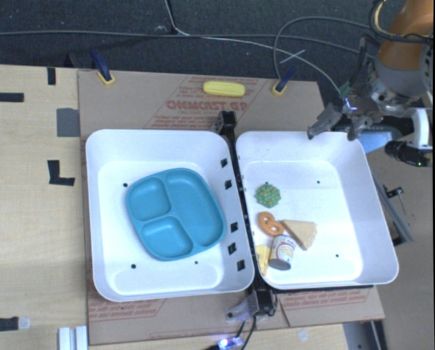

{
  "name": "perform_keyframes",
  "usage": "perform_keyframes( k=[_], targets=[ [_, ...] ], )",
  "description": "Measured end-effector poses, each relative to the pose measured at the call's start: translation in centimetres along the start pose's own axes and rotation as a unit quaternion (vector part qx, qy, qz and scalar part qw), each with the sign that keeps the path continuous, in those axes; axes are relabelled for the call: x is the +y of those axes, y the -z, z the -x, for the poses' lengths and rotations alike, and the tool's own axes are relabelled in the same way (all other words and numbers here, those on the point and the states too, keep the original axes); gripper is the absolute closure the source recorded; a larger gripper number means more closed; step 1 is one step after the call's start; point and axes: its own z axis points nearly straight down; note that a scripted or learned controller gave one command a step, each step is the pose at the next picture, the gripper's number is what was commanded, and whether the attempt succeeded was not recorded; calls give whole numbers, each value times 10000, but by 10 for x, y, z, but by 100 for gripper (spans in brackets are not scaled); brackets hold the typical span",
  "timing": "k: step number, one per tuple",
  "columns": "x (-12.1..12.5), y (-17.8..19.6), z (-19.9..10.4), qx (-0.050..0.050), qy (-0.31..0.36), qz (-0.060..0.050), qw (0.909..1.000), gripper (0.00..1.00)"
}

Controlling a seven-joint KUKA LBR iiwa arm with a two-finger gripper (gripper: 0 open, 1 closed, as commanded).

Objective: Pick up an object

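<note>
The right bin (349, 195) holds a green bumpy ball (268, 194), an orange pretzel-like ring (270, 224), a tan wedge (301, 232), a small can (282, 251) lying on its side and a yellow piece (262, 256) at the bin's left wall. My gripper (339, 122) hangs over the far right corner of this bin, well away from the objects. Its two dark fingers are spread apart with nothing between them.
The left bin (108, 159) holds a blue divided plate (175, 213). A yellow banana-shaped toy (223, 88) lies on the cardboard behind the bins. Cables loop over the dark backdrop at the top.
</note>
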Motion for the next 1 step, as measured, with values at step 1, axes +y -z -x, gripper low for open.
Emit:
perform_keyframes(
  k=[1],
  targets=[
    [2, 9, -1, -12, 17, 68, 10000, 0]
  ],
)
